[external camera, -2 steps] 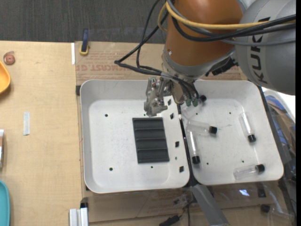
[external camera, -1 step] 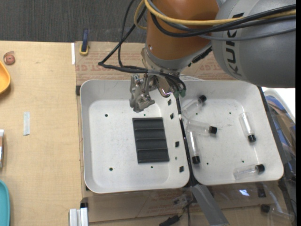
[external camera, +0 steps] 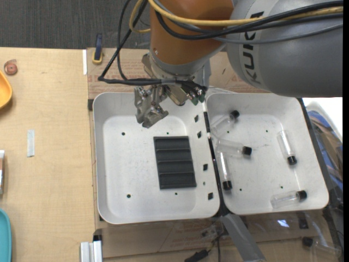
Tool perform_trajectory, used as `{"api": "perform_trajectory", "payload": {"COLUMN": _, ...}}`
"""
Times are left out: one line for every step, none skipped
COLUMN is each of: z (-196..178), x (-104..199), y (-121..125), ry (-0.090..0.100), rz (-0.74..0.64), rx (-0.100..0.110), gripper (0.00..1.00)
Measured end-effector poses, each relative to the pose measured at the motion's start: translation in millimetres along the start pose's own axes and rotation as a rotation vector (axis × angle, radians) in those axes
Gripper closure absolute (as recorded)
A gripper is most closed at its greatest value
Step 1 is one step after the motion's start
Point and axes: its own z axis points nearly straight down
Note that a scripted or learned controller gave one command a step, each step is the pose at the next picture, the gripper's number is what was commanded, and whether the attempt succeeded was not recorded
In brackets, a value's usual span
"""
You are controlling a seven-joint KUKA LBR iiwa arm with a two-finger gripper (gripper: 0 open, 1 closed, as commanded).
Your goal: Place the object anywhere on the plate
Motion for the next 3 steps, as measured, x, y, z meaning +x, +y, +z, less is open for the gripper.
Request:
{"api": "perform_trajectory", "payload": {"z": 38, "x": -5, "y": 9, "ry": 0.002, "rz": 0.428, "rx": 0.001, "gripper": 1.0}}
{"api": "perform_trajectory", "payload": {"z": 74, "x": 15, "y": 22, "ry": 0.002, "rz": 0.365, "rx": 0.001, "gripper": 1.0}}
{"api": "perform_trajectory", "payload": {"z": -30, "x": 0, "y": 13, "ry": -0.002, "rz": -0.085, "rx": 0.0, "gripper": 1.0}}
